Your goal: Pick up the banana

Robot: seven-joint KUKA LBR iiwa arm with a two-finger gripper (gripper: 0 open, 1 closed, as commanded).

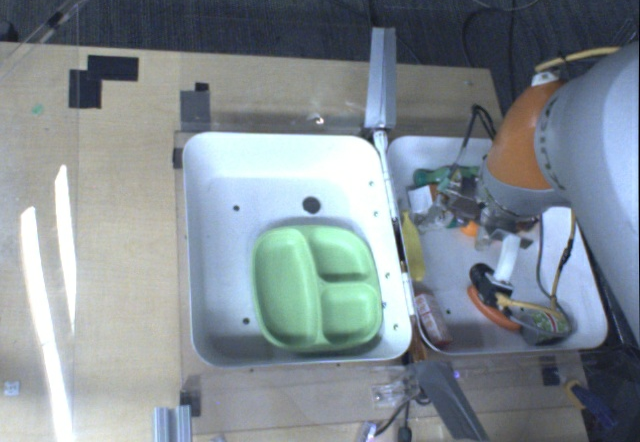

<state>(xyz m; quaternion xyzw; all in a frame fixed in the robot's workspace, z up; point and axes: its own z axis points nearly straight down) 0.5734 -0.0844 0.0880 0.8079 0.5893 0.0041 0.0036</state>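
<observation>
The banana lies along the left wall of the right bin, a narrow yellow strip pointing front to back. My gripper hangs low over the back-left part of that bin, just right of the banana's far end and apart from it. The grey arm with its orange band reaches in from the right and hides the bin's right back area. Nothing shows as held.
A green divided plate sits in the left bin. In the right bin are a green item at the back, a small reddish packet at the front left, and an orange item near the front.
</observation>
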